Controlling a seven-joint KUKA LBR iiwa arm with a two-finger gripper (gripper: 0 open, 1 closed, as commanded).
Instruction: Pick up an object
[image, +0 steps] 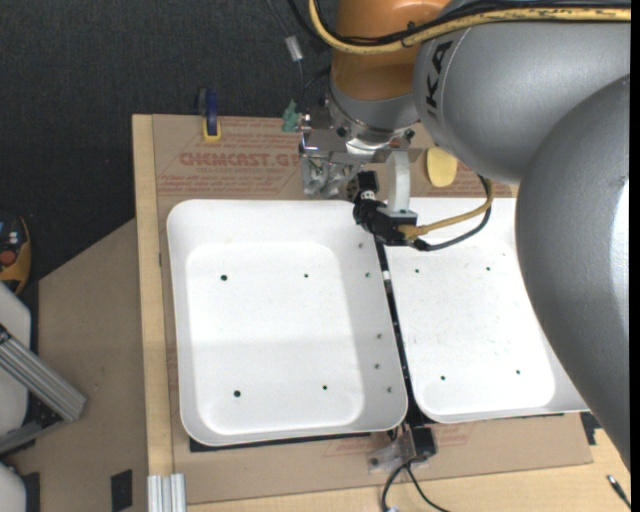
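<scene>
You are at the start of the pick as far as this view tells: nothing sits visibly in the claw (330, 178), which hangs under the grey arm with the orange band (375, 40) above the far rim of the bins, over the brown cardboard desk (240, 160). Whether it is open or closed you cannot tell from here.

The shallow white left bin (178, 300) shows only a bare floor with small dark dots. The shallow white right bin (470, 400) looks bare too where the arm leaves it visible. A pale yellow rounded object (441, 166) lies beyond the right bin's far edge, possibly your target.
</scene>
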